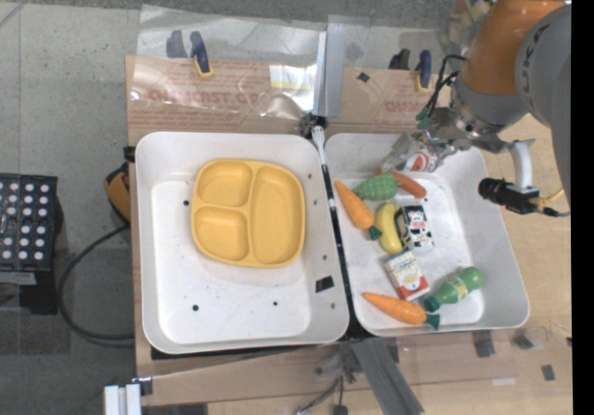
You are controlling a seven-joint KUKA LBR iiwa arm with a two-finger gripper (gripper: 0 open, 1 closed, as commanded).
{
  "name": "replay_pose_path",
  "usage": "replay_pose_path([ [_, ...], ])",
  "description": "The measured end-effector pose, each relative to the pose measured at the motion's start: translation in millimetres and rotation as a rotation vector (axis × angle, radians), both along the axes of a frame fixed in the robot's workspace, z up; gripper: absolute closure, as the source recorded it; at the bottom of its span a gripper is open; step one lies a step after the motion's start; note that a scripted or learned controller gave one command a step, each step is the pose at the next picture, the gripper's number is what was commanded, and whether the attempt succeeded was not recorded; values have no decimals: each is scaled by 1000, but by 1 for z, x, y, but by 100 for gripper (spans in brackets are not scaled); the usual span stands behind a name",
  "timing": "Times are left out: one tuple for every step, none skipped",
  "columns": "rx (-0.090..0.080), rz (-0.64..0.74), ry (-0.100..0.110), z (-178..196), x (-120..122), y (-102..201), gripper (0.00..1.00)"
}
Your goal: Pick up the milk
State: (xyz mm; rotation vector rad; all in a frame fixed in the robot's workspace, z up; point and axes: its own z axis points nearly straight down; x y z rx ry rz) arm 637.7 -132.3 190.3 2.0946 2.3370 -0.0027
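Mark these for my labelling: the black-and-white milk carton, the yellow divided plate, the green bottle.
Black-and-white milk carton point(418, 227), camera view, front face.
Yellow divided plate point(249, 213), camera view, central ridge.
Green bottle point(458, 286), camera view, body.

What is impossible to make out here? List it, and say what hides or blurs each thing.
- Gripper in the camera view: whether its fingers are open or shut, blurred against the bin wall.
- The red and white thing under it: too small and partly covered to identify.
- Milk carton: its print is too small to read.
- Arm: cut off by the right edge.

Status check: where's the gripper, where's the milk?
Gripper low at right bin's back edge. Milk mid-bin, untouched. Banana alongside the milk.
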Motion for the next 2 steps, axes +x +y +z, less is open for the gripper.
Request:
replay_pose_path([
  [2,124,-5,-79,-49,-1,100],
  [1,211,0,54,-20,15,100],
])
